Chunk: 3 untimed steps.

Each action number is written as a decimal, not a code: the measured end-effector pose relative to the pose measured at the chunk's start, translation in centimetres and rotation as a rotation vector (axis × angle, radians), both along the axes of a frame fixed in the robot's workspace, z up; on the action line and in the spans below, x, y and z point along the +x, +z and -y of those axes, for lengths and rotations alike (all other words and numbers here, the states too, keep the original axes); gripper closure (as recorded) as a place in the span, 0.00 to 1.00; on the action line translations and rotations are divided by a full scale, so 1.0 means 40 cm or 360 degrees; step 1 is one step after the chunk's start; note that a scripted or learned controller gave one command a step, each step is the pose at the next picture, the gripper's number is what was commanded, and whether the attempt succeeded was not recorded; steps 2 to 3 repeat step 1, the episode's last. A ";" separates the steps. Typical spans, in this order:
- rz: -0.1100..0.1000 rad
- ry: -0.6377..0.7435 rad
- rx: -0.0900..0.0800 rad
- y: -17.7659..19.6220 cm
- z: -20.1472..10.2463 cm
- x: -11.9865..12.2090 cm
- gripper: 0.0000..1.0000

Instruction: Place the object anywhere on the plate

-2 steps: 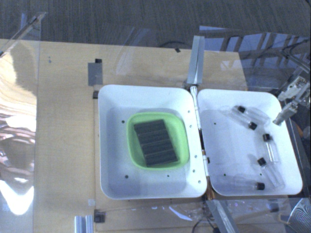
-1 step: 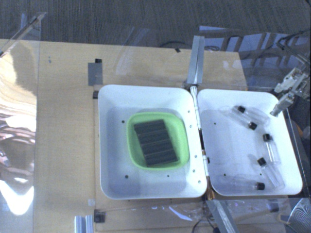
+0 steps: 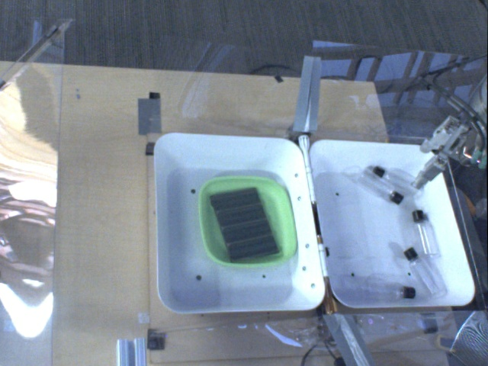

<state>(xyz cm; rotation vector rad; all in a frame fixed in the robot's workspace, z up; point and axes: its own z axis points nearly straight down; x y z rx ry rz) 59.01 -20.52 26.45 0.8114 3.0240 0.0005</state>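
Green plate (image 3: 248, 191): sits in the left bin (image 3: 177, 227), roughly central; carries a dark ribbed rectangular object (image 3: 243, 224) lying flat on it, slightly turned.
White right bin (image 3: 450, 280): touches the left bin along a shared edge; holds several clear tubes with black caps (image 3: 385, 184), scattered apart from one another.
Gripper (image 3: 428, 170): at the upper right corner of the right bin, above the rim; thin pale fingers slant down toward the nearest tube; whether they are parted or closed cannot be told; nothing visible between them.
Bench (image 3: 99, 204): pale wood; partly under glare at left.
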 end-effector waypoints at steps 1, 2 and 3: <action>0.0004 -0.0105 0.0001 0.080 -0.002 0.071 0.00; 0.0004 -0.0105 0.0001 0.080 -0.002 0.071 0.00; 0.0004 -0.0105 0.0001 0.080 -0.002 0.071 0.00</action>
